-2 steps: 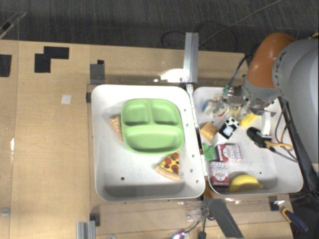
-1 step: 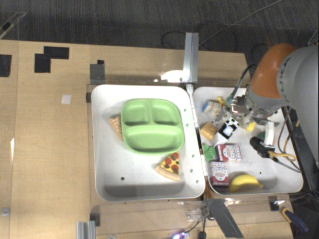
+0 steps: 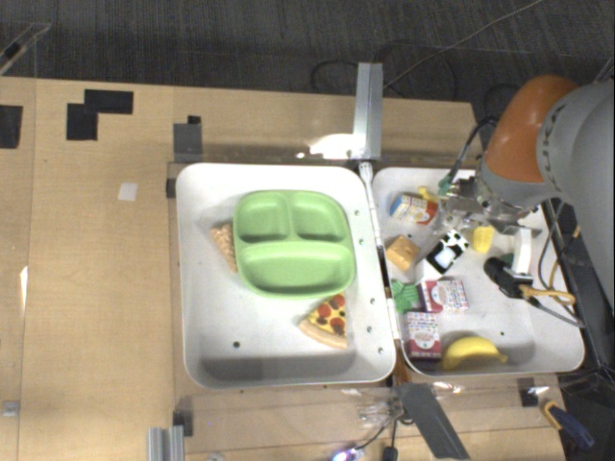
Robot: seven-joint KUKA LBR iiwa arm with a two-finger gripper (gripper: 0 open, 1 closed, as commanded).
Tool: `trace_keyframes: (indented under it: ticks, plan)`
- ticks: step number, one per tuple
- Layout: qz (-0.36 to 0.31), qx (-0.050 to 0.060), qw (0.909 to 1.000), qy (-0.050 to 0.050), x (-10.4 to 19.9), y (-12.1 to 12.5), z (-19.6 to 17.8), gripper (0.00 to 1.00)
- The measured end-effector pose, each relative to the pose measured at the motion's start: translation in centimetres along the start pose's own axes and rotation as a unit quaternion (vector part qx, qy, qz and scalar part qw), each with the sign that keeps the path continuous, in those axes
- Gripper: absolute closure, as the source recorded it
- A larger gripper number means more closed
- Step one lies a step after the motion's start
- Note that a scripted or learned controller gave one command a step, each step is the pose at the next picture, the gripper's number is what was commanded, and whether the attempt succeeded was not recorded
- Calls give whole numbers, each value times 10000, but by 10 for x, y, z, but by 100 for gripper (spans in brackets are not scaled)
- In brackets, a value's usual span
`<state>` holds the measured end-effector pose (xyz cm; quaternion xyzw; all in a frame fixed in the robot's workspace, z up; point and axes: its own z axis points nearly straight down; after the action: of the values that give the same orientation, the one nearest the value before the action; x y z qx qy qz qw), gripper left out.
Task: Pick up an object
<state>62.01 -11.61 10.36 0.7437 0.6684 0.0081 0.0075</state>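
A yellow plastic banana [image 3: 473, 351] lay nearest the camera, at the front of the right white bin [image 3: 553, 346]. The grey arm with its orange band [image 3: 527, 128] reached over that bin's rear portion. The left white bin [image 3: 197, 286] held a green three-compartment plastic tray [image 3: 291, 241], with a slice of toy pizza [image 3: 327, 320] near its front right corner and a tan waffle-like piece [image 3: 224, 246] at its left edge. The gripper [image 3: 459, 230] hung above a small black-and-white block [image 3: 447, 253] and just beside a small yellow piece [image 3: 481, 238]; whether it was open or closed could not be determined. A tan block [image 3: 403, 253] sat near the divider.
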Motion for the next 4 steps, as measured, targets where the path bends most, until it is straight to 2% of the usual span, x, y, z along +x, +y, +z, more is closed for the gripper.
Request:
trace_keyframes:
  ticks: [1, 2, 3, 4]
  plan:
    - [-307, 73, 9995, -2, 88, 43, -83, 100]
    - [-308, 74, 9995, -5, 87, 43, -83, 0]
    - [-627, 72, 9980, -6, 75, 38, -139, 0]
    - [-1185, -63, 9929, -12, 22, 56, -30, 0]
